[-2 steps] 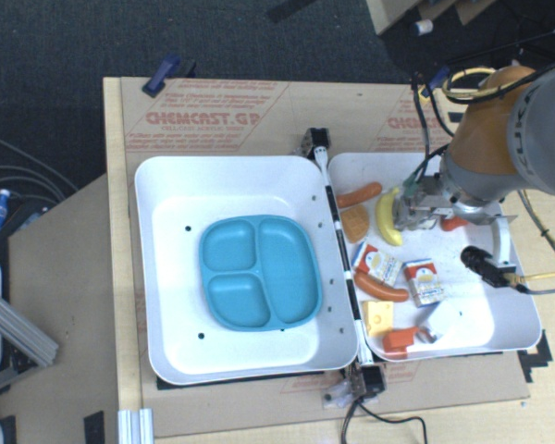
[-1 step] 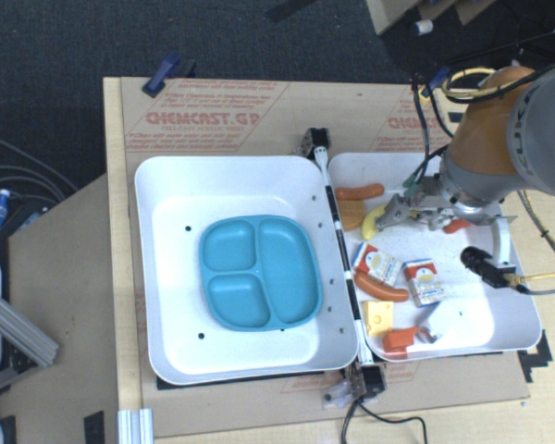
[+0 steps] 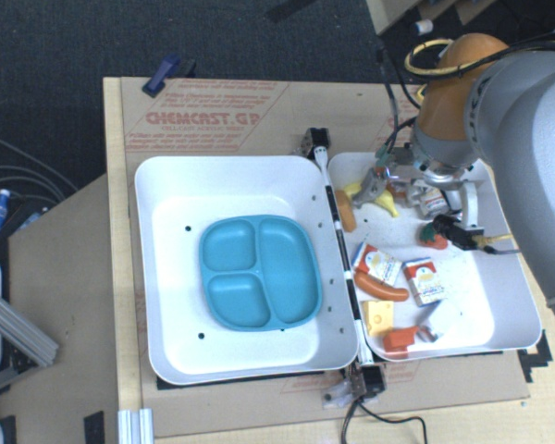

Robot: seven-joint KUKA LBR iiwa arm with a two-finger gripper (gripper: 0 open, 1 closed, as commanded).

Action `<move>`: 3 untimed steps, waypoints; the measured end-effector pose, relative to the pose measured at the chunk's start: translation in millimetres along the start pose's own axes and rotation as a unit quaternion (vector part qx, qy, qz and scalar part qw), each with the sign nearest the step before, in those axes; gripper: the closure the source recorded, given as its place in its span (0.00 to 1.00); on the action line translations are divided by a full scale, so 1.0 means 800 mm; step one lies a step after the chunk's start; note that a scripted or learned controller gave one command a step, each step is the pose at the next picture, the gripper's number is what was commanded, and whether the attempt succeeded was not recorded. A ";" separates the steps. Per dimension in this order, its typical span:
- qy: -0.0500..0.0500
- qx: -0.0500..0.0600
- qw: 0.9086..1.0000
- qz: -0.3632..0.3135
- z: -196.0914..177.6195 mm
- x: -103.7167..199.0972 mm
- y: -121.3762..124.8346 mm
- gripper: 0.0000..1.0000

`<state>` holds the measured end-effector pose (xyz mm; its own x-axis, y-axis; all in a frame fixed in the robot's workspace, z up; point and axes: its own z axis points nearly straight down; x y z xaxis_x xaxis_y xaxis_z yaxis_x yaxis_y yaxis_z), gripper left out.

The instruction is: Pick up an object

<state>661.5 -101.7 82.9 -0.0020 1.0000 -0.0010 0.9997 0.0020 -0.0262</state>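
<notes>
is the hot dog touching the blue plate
Apart. The camera view shows the hot dog in the right bin and the blue plate in the left bin, the bin walls between them.

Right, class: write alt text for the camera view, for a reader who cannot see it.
A grey robot arm reaches into the right bin, which holds small toy foods. The left bin holds a blue divided plate.

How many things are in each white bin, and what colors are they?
Left bin, blue: 1, the divided plate.
Right bin:
Yellow: 2, banana, cheese.
Orange: 2, carrot, sausage.
Red-and-white boxes: 2.
Total: 7, counting clear ones.
</notes>
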 end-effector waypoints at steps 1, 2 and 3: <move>0.001 0.002 1.000 -0.001 -0.011 0.002 -0.001 1.00; 0.001 -0.014 1.000 0.000 -0.151 0.065 -0.036 1.00; 0.001 -0.014 1.000 0.000 -0.217 0.114 -0.073 1.00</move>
<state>607.2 -10.3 258.2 -0.0015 1.0000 0.0004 1.0000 0.0015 0.0015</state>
